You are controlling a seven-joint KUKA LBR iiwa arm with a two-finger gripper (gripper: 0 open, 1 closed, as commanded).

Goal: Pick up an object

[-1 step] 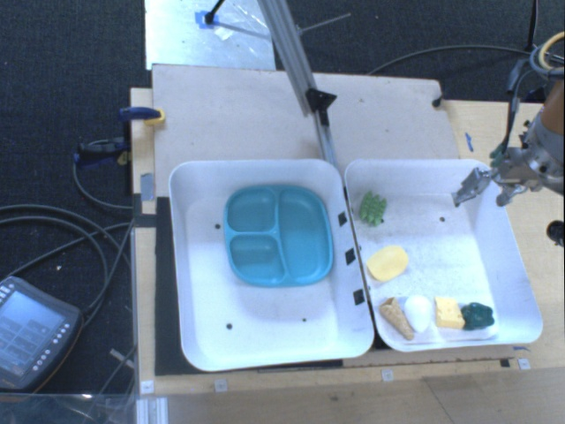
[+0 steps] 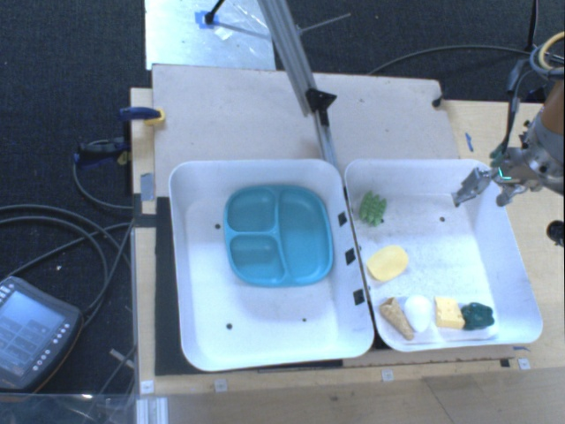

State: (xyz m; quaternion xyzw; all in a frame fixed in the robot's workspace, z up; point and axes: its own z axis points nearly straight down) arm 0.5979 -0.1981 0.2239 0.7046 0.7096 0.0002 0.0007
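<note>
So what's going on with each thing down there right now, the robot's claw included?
gripper: above the right bin's far right corner, nothing between its fingers
blue divided plate: flat in the left bin, compartments bare
green toy: lying by the right bin's left wall
yellow piece: lying loose, apart from the others
cone, white egg, yellow block, dark green piece: lined up along the right bin's near edge

I work in a robotics lab: my bench [image 2: 265, 113] is a bare board clamped [image 2: 141, 114] at upper left, cables [image 2: 53, 237] trailing across dark carpet, a teach pendant [image 2: 31, 329] lower left.
</note>
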